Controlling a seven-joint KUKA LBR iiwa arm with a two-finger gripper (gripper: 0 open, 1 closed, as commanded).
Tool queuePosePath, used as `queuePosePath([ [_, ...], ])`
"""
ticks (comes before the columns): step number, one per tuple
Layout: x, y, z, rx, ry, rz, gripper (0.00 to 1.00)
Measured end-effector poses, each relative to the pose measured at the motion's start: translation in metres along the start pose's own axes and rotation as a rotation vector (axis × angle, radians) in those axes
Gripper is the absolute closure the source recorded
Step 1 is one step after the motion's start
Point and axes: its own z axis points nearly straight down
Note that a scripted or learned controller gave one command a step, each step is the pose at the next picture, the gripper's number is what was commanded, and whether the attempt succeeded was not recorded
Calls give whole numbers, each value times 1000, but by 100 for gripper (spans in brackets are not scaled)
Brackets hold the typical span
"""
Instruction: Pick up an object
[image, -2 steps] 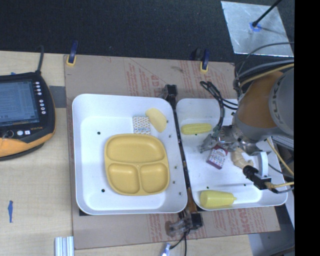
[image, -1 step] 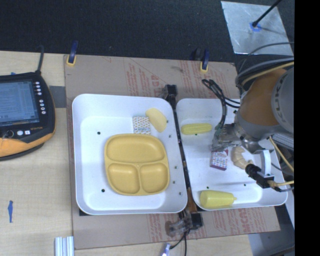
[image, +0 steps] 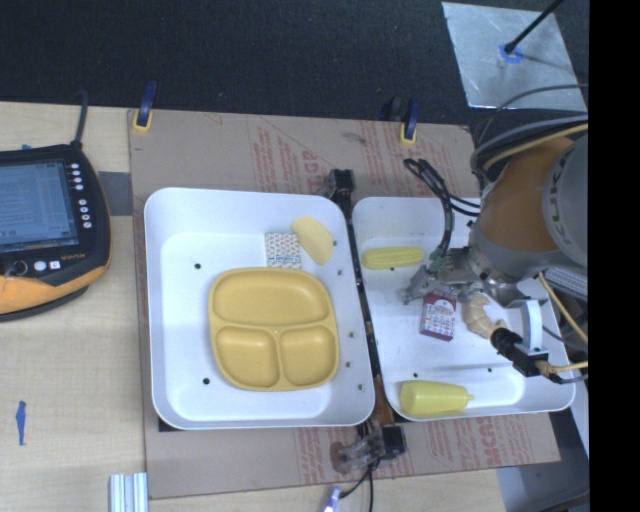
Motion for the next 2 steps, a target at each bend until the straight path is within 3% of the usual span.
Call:
queuePosePath([
  [1,-1,0,-10,2,-1,-2,100],
  [2,-1,0,-10,2,-2,-3,0],
])
